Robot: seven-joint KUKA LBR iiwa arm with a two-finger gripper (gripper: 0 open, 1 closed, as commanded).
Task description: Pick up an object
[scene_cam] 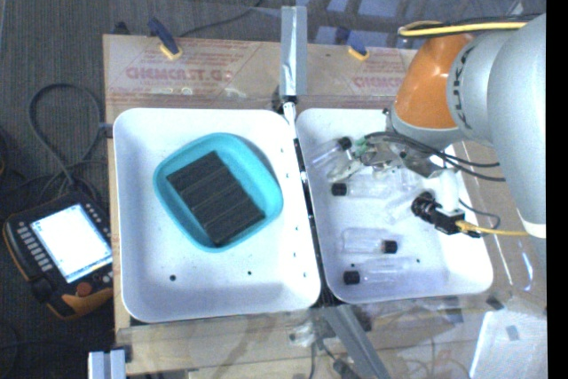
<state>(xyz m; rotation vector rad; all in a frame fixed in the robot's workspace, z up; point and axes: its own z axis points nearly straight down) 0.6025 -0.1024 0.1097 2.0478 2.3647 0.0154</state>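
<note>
My gripper [357, 153] hangs low over the upper left part of the right bin [470, 266], under the orange band of the arm [430, 93]. Around it lie clear plastic pieces, among them a transparent tube [323, 157] just to its left and a small black cap [338, 188] below it. Two clear vials with black caps lie nearer the front: one [366, 240] mid-bin and one [383, 273] by the front wall. Whether anything is in the gripper's grasp is hidden by glare and clutter.
The left bin [142, 280] holds a blue dish [173, 173] with a black ridged block [216, 197] in it. A ridge [303, 191] separates the two bins. A black plug with a yellow cable [431, 210] hangs from the arm over the right bin.
</note>
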